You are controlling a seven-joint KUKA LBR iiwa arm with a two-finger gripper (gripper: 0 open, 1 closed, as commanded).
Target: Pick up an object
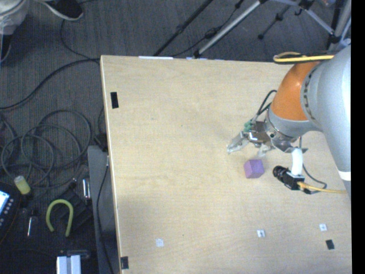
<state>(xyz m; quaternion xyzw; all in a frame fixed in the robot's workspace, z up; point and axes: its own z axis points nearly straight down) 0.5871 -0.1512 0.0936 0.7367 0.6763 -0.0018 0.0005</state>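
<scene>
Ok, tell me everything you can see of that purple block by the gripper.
The purple block is a small cube-like piece, plain lilac and matte, possibly foam or plastic. It looks whole, rests flat on the pale wooden bench top, and is turned slightly askew to the bench edges. In the camera view it lies just below the gripper and seems to be apart from it. Only the bench appears to touch it.
</scene>
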